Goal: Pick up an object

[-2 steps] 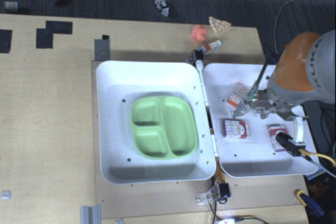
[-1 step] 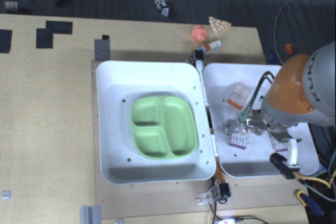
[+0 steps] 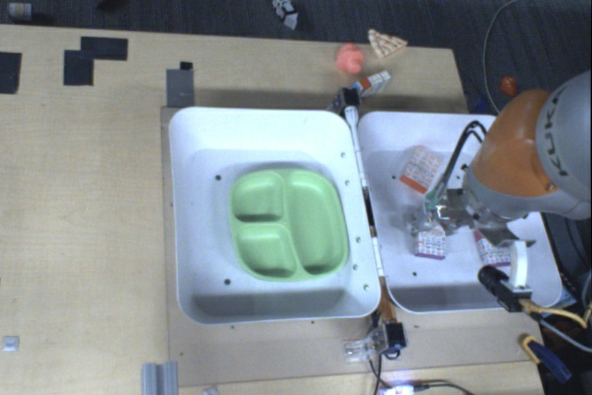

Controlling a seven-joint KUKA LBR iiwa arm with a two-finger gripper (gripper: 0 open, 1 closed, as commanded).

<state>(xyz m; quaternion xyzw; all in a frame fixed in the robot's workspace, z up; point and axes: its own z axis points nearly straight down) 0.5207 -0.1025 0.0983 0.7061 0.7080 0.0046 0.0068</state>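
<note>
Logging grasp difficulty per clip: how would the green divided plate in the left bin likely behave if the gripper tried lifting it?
The green divided plate looks rigid and moulded, so probably stiff. It lies flat in the left bin, offering little edge to pinch. Its glossy surface may be slippery.

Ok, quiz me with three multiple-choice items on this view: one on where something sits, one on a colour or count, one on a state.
1. Where does the green divided plate lie?
A. in the left bin
B. in the right bin
C. on the bench outside the bins

2. How many compartments does the plate have?
A. two
B. three
C. five

3. Where is the gripper?
A. over the left bin
B. over the bench beyond the bins
C. low in the right bin, beside small patterned packets

Key: 1 A, the plate fills the left bin's floor. 2 B, two smaller sections at left and one long one at right. 3 C, the arm's end sits among the packets in the right bin.
</note>
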